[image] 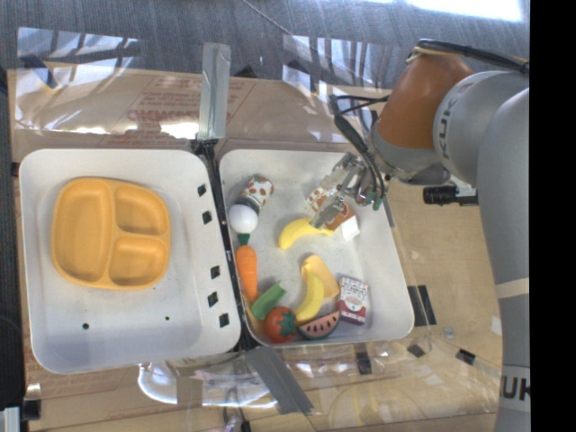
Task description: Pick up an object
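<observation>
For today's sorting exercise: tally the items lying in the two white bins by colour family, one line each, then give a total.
Yellow or orange-yellow: 3 (divided plate, banana, banana)
Orange: 1 (carrot)
Red: 3 (tomato, watermelon slice, small carton)
White: 2 (egg, patterned cup)
Total: 9

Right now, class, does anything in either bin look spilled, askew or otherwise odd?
Nothing looks spilled or damaged. The toy foods sit crowded in the right bin: the banana leans on the watermelon slice and the small bottle lies on its side. The yellow divided plate rests flat in the left bin.
</observation>
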`<action>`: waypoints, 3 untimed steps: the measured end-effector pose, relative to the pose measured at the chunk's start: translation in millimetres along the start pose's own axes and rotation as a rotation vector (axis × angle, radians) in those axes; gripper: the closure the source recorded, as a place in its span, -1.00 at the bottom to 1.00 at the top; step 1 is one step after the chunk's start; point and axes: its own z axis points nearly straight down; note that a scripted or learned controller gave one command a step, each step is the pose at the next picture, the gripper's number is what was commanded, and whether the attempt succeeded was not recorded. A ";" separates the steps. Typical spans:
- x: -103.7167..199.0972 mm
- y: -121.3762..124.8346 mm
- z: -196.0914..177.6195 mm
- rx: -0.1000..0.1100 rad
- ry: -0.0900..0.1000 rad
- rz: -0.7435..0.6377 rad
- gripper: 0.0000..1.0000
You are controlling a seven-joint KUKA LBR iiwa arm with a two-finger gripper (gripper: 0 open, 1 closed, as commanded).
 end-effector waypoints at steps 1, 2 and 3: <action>-12.2 10.6 11.8 -0.015 -0.032 0.106 -1.00; 23.7 58.2 15.4 0.000 0.009 0.095 -1.00; 39.0 -17.8 15.5 -0.002 0.005 0.176 -1.00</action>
